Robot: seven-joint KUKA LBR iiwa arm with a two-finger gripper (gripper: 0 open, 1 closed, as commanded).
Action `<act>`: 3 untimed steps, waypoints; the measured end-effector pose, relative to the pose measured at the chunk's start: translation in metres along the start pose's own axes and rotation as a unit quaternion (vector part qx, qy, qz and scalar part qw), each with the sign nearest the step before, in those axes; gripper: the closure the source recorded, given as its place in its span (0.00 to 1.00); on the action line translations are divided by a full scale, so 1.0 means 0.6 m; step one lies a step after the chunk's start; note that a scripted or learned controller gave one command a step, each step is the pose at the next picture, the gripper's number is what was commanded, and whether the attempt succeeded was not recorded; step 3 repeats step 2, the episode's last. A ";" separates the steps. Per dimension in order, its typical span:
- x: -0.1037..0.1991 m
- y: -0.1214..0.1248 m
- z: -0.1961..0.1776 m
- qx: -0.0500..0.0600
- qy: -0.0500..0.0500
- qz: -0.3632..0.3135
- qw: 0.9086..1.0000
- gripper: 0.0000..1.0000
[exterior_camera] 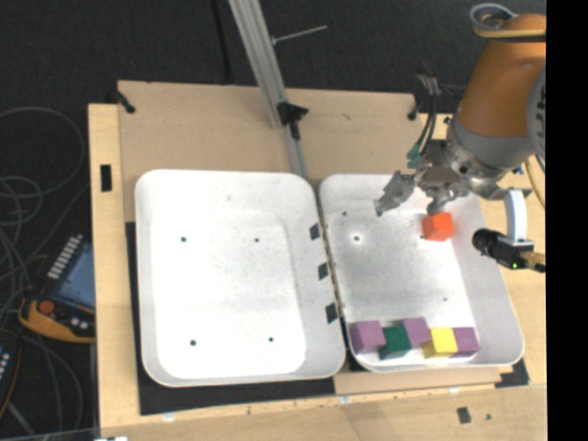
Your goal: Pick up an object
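Single fixed camera, high above the tabletop, angled down, framing both white bins; arm enters from right.

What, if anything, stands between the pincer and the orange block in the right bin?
Nothing visible does. The pincer hangs over the right bin, just above and left of the orange block, with bare bin floor around it. The other blocks lie along the bin's near edge.

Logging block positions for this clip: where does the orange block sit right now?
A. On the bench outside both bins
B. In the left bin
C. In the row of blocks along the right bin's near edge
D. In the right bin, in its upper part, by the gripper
D: the orange block lies in the upper part of the right bin, just below the gripper, apart from the row of blocks at the near edge.
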State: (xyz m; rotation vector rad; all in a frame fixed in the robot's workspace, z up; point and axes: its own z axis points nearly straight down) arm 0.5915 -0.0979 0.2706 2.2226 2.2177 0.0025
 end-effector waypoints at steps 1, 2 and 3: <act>-0.091 -0.023 -0.063 -0.002 -0.002 0.001 1.000 0.00; -0.191 -0.019 0.165 0.004 -0.001 0.000 1.000 0.00; -0.191 -0.019 0.165 0.004 -0.001 0.000 1.000 0.00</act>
